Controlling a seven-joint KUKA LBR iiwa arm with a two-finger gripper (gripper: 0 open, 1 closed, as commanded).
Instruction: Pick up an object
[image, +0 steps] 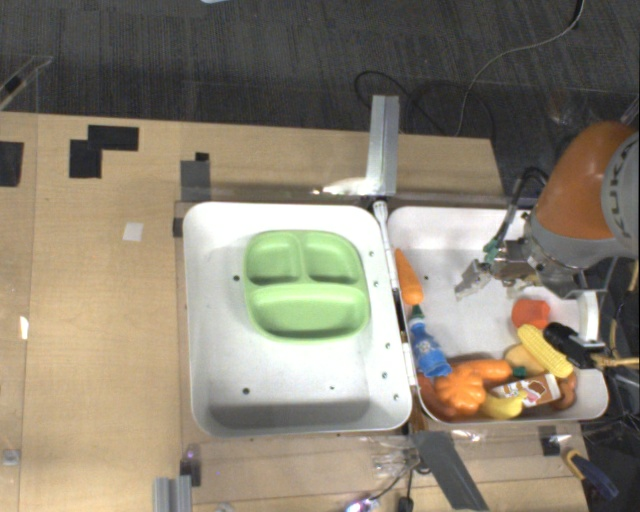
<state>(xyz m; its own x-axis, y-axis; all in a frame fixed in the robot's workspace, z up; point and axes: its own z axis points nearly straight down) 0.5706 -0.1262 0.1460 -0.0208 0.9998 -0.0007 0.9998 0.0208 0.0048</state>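
My gripper (478, 272) hangs over the bare middle of the right bin (450, 240), pointing left, open with nothing between its fingers. Toys lie along that bin's left and front sides. An orange carrot (407, 278) rests against the left wall, with a blue bottle (427, 348) just below it. An orange ball-like piece (530, 312) and a yellow corn cob (545, 350) sit to the gripper's lower right. At the front lie an orange lumpy toy (460, 390), a yellow banana (504, 406) and a small brown-labelled bottle (535, 390).
The left bin (215, 330) bears a green divided plate (305, 283). A metal post (384, 145) stands behind the divider between the bins. The arm's orange band (585, 185) looms over the right bin's far right corner. Cables trail at the right edge.
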